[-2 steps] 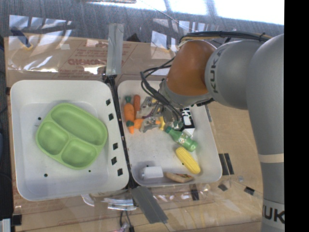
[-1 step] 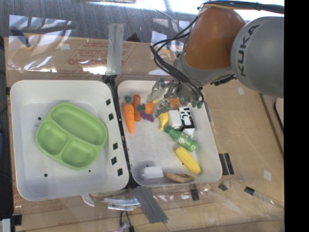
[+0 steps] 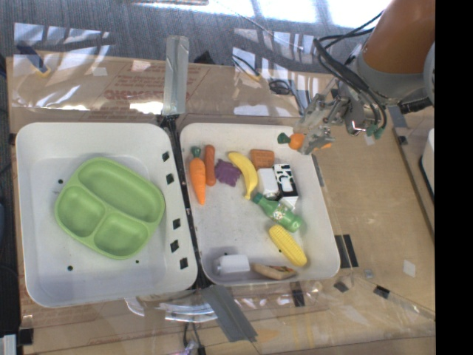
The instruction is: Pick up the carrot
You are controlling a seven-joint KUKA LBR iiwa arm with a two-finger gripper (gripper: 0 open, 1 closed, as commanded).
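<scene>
Camera view: orange carrot (image 3: 197, 180) with green top.

Bench top (image 3: 369, 198): tan, cardboard-like, with faint red printing near the far side
Clear sheeting (image 3: 66, 87): glossy and creased, spread over the bench's far part, catching pale glare
Grey tape strip (image 3: 174, 76): runs from the far edge down toward the seam between the bins
Floor (image 3: 89, 2): dark, finely striped, beyond the bench
Light: a bright patch (image 3: 288, 6) falls across the floor at upper centre
Black markers (image 3: 347, 250): small dark tabs stuck on the bench's near right
</scene>
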